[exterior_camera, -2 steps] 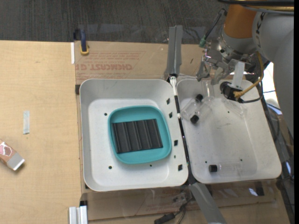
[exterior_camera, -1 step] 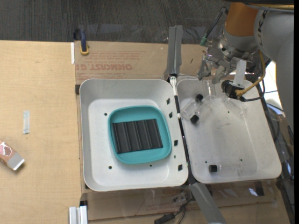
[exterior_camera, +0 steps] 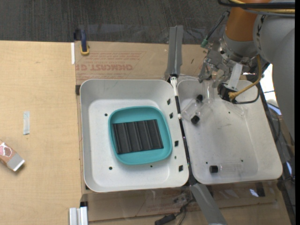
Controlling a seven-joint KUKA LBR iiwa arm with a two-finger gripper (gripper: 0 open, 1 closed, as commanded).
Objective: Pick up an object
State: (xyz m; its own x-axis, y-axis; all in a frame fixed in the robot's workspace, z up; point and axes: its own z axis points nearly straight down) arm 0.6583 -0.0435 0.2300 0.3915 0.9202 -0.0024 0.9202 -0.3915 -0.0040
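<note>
A teal tray (exterior_camera: pixel 139 135) with a dark ridged insert lies flat in the middle of the left bin (exterior_camera: pixel 93 172). My gripper (exterior_camera: pixel 197 109) hangs over the far left corner of the right bin (exterior_camera: pixel 248 168). Its two clear fingers end in black tips, and the fingertips (exterior_camera: pixel 195 119) stand apart, open, with nothing between them. The gripper is to the right of the teal tray, across the wall between the bins. A small black piece (exterior_camera: pixel 213 169) lies near the front edge of the right bin, well away from the gripper.
The grey arm with its orange band (exterior_camera: pixel 248 3) and loose cables comes in from the upper right. A metal divider post (exterior_camera: pixel 175 50) stands between the bins at the back. Cardboard (exterior_camera: pixel 37 102) to the left bears a small packet (exterior_camera: pixel 10 156).
</note>
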